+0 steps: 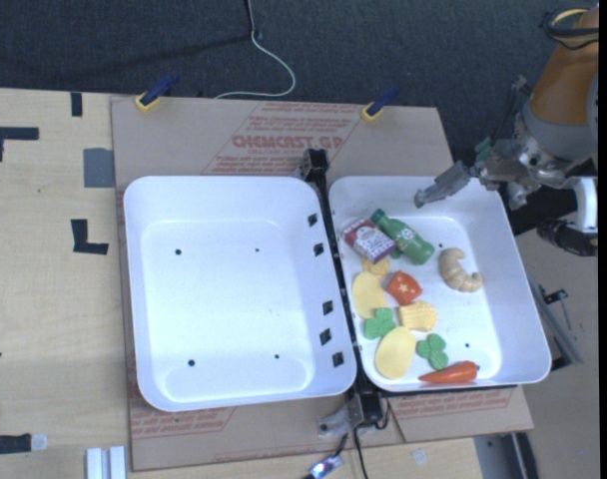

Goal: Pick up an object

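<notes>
At the left of the frame lies a shallow white plastic bin [224, 287] with a bare floor, presumably kept free as the place where picked things go. A black clip strip [328, 267] joins it to the second white bin [503, 267] at centre right, so the pair sits fixed on the brown cardboard sheet [264, 143].

All the candidates for picking lie in that right bin, bunched towards its left wall: a small red-and-white packet [365, 238], a green plastic bottle [403, 238], a pale yellow flat toy piece [368, 292], a red toy pepper [404, 287], a tan croissant-shaped toy [460, 270] lying a little apart, and an orange-red toy carrot [449, 372] near the lower rim.

The grey two-finger gripper [433, 190] hangs over the bin's upper rim at upper right, carrying nothing; whether it is spread or closed cannot be made out. Its position suggests an approach not yet committed to any one object.
</notes>
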